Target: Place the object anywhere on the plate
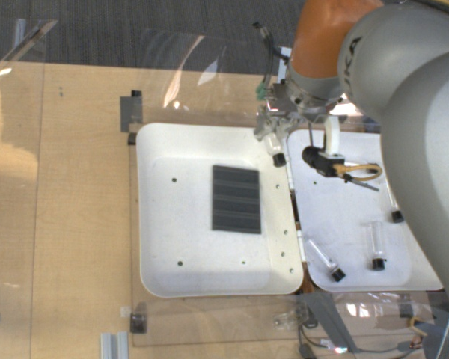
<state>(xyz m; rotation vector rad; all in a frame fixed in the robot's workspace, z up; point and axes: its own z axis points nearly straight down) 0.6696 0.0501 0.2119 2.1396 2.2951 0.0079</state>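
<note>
- The gripper (275, 129) is seen over the far right corner of the left bin (157, 200); whether it is open or closed cannot be told.
- A clear tube (277, 154) with a black cap is seen just under it, near the bin's rim.
- The dark ribbed plate (236, 199) is laid mid-bin, apart from that tube.
- Two more capped tubes (325, 262) are seen in the right bin (344, 215).

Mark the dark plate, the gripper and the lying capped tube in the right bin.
dark grey plate (236, 199), camera view, ribbed middle.
gripper (274, 142), camera view, its lower tip.
clear capped tube (322, 257), camera view, middle of its clear body.
</note>
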